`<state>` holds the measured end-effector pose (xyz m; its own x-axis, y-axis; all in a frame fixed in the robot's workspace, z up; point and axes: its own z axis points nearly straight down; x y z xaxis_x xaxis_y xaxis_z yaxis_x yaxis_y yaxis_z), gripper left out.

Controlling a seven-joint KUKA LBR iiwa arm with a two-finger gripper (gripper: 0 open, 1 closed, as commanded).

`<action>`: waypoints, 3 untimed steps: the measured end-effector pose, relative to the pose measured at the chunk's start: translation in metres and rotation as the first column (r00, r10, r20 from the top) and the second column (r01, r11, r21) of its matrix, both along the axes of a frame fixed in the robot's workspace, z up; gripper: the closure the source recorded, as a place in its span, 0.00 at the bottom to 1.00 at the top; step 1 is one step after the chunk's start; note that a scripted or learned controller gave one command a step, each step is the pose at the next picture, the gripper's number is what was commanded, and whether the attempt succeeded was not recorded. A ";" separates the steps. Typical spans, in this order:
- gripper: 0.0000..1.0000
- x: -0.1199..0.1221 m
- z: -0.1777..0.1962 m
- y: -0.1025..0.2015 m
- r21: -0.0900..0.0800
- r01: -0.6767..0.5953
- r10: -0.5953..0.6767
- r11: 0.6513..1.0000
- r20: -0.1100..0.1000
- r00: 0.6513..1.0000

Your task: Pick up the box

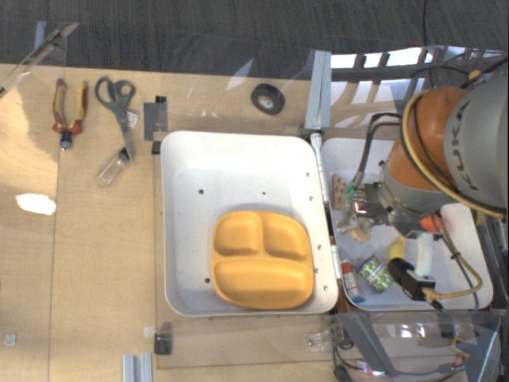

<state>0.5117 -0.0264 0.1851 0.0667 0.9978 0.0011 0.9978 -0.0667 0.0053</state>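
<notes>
Wood bench (95,277) held two bins. I hung over right bin (469,289), beside yellow tray (262,259). Jaw state: couldn't tell. Box probably green one (374,274) below gripper (362,205). Approach step; next needed descent onto it.

text: partial letters "KU" | on: grey arm (477,146) | other text: none legible

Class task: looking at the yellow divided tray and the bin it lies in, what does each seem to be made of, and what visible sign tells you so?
Yellow tray: probably moulded plastic, matte to satin, judging by its rounded compartments, uniform colour and soft highlights.
Left bin: likely thin formed plastic, smooth white, given its rounded corners and rolled rim; painted metal cannot be ruled out.
</notes>
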 end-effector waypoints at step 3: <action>1.00 0.093 0.000 -0.034 -0.001 -0.047 0.047 0.999 -0.001 0.999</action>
